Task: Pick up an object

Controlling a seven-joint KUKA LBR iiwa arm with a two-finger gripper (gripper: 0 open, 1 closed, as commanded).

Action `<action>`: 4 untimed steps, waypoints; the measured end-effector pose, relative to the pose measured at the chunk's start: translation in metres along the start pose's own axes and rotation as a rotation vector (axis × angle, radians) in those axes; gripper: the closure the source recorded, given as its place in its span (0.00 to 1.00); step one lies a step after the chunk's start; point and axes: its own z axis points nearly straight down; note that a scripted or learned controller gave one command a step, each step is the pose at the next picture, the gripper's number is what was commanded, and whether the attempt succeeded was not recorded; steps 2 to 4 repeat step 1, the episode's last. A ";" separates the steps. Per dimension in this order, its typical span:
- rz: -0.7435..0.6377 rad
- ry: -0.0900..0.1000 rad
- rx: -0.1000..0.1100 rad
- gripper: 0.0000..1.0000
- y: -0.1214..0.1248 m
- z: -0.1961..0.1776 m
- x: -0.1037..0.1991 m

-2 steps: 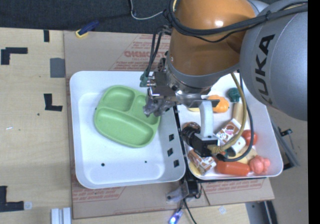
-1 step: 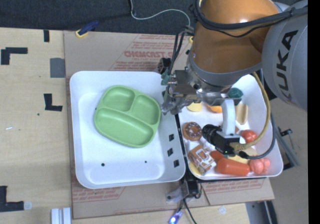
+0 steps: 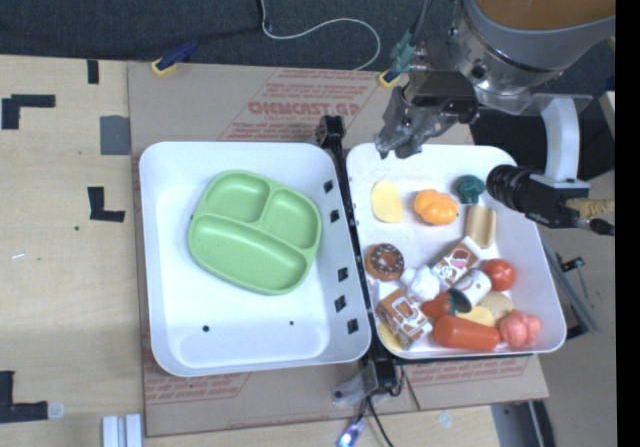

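The right bin (image 3: 520, 185) holds several toy foods: a yellow piece (image 3: 387, 202), an orange one (image 3: 435, 207), a dark green one (image 3: 470, 187), a tan cylinder (image 3: 481, 226), a chocolate donut (image 3: 384, 261), a red tomato (image 3: 498, 275) and a red sausage (image 3: 466, 335). My gripper (image 3: 398, 147) hangs over the bin's far left corner, above and behind the yellow piece. Nothing shows between its fingertips.
The left bin (image 3: 170, 235) holds a green divided plate (image 3: 256, 230). A black clamp strip (image 3: 345, 235) runs between the two bins. A white cable (image 3: 300, 30) lies on the dark surface behind the bench. A black cylinder (image 3: 525, 193) juts over the right bin's far right side.
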 end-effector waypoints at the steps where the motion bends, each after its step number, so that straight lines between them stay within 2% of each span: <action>1: -0.004 -0.005 0.023 1.00 -0.002 0.049 0.044; 4: -0.004 -0.005 0.023 1.00 -0.002 0.049 0.044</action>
